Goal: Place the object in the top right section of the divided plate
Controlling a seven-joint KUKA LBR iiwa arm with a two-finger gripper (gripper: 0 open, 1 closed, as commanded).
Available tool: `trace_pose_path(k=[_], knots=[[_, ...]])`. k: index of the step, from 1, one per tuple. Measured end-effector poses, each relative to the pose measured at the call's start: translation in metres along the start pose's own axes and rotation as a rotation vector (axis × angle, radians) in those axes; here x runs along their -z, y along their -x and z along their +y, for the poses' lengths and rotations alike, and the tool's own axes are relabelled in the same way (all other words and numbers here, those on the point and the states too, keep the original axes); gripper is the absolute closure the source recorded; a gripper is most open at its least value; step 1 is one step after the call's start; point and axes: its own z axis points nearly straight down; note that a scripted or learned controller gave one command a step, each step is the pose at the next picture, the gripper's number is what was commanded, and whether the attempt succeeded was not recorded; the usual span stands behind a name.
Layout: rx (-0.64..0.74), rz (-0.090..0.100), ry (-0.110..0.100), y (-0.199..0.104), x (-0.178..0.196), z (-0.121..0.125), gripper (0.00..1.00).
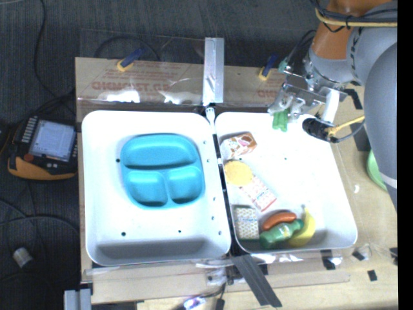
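Observation:
The blue divided plate [161, 170] lies in the left bin [103, 231], with one wide section at the back and two smaller ones at the front. My gripper [288, 106] hangs over the back edge of the right bin [329, 186], far to the right of the plate. A small green piece [279, 120] shows just below the gripper's tip; whether it is held is unclear. Loose toy foods lie along the right bin's left side and front.
The right bin holds a snack packet [239, 145], a yellow disc [237, 172], a pink-and-white packet [259, 193], a checkered packet [245, 222], a red sausage [279, 219], a green item [276, 235] and a banana [306, 228]. A metal divider [213, 70] stands behind the bins.

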Motion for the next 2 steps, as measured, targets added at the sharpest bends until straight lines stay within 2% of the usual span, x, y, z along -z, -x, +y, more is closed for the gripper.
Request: trace_pose_path(k=[1,2], knots=[[0.0,0.0,0.0,0.0,0.0,0.0,0.0],[0.124,0.003,0.0,-0.001,-0.033,0.0,0.0]])
